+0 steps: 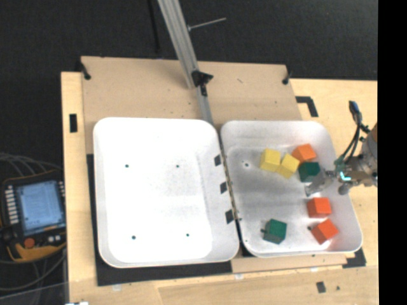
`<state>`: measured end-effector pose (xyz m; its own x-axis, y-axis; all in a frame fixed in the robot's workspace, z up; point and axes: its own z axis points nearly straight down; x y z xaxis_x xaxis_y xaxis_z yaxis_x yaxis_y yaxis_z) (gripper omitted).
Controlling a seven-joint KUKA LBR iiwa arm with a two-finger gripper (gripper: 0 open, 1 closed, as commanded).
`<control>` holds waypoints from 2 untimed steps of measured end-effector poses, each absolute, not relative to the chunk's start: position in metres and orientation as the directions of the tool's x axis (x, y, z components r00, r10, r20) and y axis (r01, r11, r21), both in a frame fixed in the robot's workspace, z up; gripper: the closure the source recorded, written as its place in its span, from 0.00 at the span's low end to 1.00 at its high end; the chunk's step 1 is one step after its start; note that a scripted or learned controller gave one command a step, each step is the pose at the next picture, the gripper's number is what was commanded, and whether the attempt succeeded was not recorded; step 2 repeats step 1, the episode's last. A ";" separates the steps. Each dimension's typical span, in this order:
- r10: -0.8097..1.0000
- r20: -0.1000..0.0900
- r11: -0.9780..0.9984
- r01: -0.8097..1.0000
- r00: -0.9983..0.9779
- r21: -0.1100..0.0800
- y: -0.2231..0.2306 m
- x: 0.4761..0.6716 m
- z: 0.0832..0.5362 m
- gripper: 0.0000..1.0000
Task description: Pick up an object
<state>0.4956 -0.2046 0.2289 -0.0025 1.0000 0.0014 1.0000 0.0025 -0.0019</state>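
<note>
Progress: nothing lifted | grey two-finger gripper [316, 184] at 3 o'clock beside dark green cube [310, 170] | fingers' state: cannot tell | grasp remains

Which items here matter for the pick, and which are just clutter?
Job:
gripper
yellow blocks
orange blocks
green blocks
right bin

Lying about:
left bin
pendant
metal pole
</note>
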 end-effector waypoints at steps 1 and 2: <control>1.000 0.000 0.002 1.000 -0.002 0.002 -0.205 0.497 0.231 0.00; 1.000 0.000 0.002 1.000 -0.002 0.002 -0.205 0.497 0.231 0.00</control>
